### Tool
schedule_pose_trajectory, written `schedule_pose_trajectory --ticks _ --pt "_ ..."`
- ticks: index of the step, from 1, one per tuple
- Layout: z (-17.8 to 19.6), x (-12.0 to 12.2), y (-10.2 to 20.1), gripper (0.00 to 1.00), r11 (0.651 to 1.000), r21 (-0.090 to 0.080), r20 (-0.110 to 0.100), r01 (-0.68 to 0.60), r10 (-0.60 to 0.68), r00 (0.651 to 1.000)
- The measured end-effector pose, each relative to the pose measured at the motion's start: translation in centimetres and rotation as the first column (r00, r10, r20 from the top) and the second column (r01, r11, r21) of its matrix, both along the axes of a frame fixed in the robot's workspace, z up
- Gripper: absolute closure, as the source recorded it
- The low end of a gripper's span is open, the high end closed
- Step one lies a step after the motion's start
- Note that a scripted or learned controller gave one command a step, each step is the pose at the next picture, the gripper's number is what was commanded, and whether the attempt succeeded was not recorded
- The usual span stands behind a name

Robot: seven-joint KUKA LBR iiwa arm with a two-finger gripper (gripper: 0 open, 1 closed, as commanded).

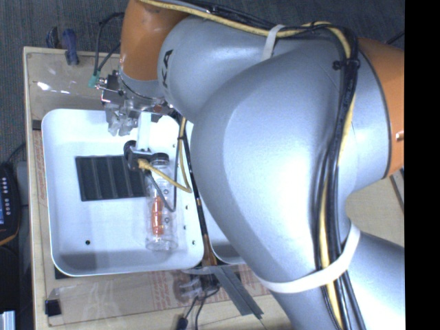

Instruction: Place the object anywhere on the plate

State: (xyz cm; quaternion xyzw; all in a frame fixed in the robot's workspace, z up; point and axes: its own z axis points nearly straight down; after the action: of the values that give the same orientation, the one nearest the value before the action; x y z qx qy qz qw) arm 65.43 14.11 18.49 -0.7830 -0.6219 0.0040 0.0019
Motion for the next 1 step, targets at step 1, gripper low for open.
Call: schedule_pose_trajectory --ticks 1 --pt "-9.48 0.07 3.06 1.0 0.974 0.0 0.003 0.227 -0.227 0.974"
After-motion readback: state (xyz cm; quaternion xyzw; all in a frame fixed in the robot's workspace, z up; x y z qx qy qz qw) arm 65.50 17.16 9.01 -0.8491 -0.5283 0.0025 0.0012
